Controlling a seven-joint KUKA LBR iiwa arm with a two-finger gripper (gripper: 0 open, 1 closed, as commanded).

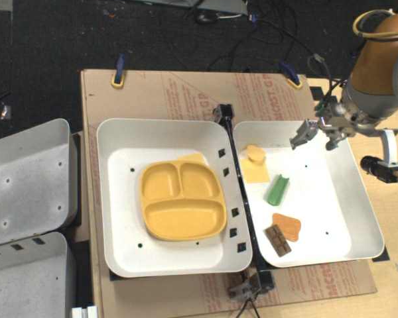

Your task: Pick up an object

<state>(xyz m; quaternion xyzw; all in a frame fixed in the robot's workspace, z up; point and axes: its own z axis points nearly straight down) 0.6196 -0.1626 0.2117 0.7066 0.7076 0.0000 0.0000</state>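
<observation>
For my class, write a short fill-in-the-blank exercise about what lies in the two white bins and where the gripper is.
1. The yellow divided tray lies in the ____ bin.
2. The green block lies in the ____ bin.
3. The brown bar touches the ____ piece.
4. The gripper is above the right bin's ____ edge.

Missing words: left; right; orange; far

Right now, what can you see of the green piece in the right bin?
The green piece is a small, elongated block, plain green, plastic-looking. It lies flat on the floor of the right bin, tilted slightly off vertical in the view. Its top end sits next to the yellow item, possibly touching; the orange piece lies apart below it. The tool hangs well above and right.
</observation>
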